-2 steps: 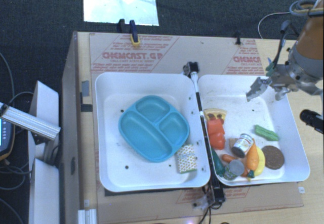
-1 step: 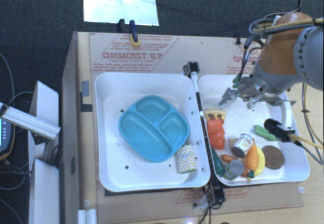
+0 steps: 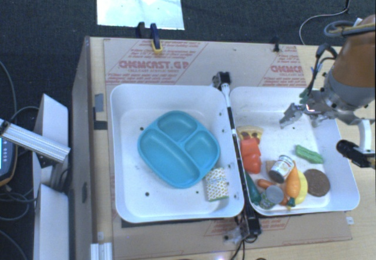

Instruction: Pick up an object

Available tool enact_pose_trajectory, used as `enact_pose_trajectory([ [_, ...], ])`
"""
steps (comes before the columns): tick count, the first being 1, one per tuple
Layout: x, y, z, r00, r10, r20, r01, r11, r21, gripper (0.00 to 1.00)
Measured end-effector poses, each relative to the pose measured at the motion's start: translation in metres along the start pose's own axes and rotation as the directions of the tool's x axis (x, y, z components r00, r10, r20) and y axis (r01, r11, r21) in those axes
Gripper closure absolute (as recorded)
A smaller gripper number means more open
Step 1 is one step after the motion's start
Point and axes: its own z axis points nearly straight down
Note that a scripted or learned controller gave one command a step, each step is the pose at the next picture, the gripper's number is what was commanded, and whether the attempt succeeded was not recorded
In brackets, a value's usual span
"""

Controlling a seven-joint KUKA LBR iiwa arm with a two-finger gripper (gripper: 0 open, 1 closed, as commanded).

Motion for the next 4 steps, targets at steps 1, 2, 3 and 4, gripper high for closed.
enact_pose_trajectory([
  [1, 0.052, 0.006, 0.040, 1.000, -0.003, -0.003, 0.003, 1.000, 0.003, 0.00],
  [2, 0.006, 0.021, -0.045, 1.000, -0.001, 0.000, 0.001, 1.000, -0.002, 0.00],
  [3, 0.066, 0.023, 0.022, 1.000, -0.003, -0.003, 0.003, 1.000, 0.004, 0.00],
  [4, 0.076, -0.014, 0.021, 1.000, -0.001, -0.002, 0.001, 1.000, 0.002, 0.00],
])
